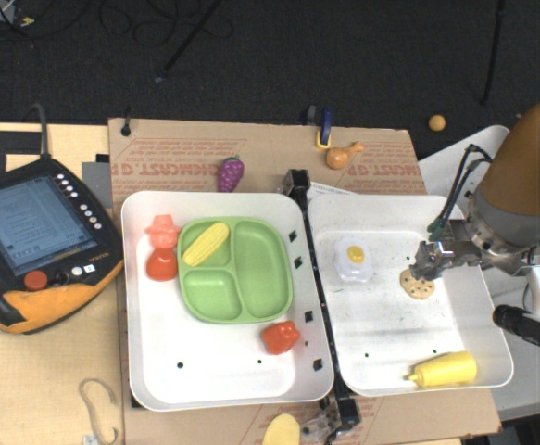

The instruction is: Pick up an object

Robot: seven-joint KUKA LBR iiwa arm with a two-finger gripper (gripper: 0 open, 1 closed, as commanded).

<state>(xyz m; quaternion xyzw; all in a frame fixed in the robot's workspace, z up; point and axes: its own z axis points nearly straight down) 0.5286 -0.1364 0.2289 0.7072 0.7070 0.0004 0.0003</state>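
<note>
The gripper [424,265] hangs at three o'clock in the right bin [390,360], directly over the cookie [419,286] (apparently its target), placed there for a straight descent; whether anything sits between its tips, I cannot tell.

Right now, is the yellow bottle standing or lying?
Lying: the yellow bottle rests lengthwise on the right bin's floor.
</note>
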